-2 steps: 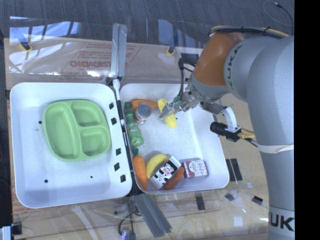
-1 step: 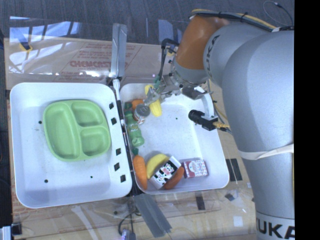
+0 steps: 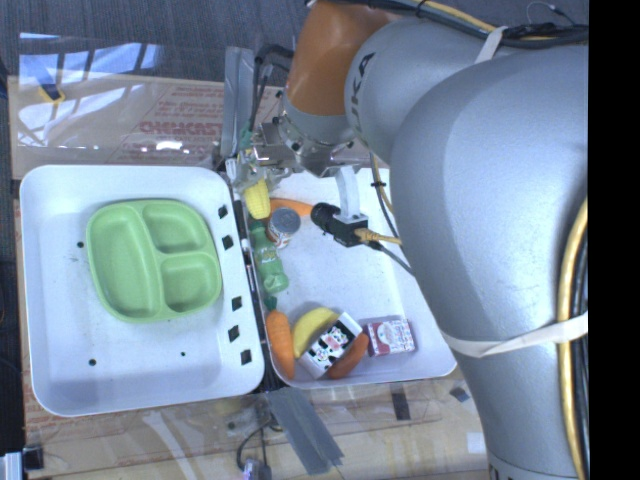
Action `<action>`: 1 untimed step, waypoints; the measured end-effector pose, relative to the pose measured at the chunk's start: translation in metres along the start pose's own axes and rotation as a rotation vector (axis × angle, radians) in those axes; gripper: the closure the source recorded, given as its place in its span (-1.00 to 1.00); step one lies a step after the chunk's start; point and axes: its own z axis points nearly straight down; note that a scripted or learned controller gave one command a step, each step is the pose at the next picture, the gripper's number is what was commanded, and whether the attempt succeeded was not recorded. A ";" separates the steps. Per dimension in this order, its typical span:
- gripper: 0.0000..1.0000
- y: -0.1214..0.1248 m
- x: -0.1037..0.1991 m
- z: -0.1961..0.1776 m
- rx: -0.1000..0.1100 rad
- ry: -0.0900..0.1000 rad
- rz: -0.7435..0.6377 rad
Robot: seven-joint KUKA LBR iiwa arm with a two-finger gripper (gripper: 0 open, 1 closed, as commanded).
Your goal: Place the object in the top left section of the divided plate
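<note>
The green divided plate lies in the left bin, with one large section on its left and two smaller ones on its right. My gripper is at the far left corner of the right bin, close to the wall between the bins. A small yellow object sits directly below the gripper; whether it is held I cannot tell. An orange piece and a grey round lid lie just beside it.
A green bottle lies along the right bin's left wall. At the near end are a carrot, a yellow banana, a cow-print carton and a red box. The arm's bulk covers the bin's right side.
</note>
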 end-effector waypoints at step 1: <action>1.00 -0.034 -0.007 0.002 0.006 0.000 0.393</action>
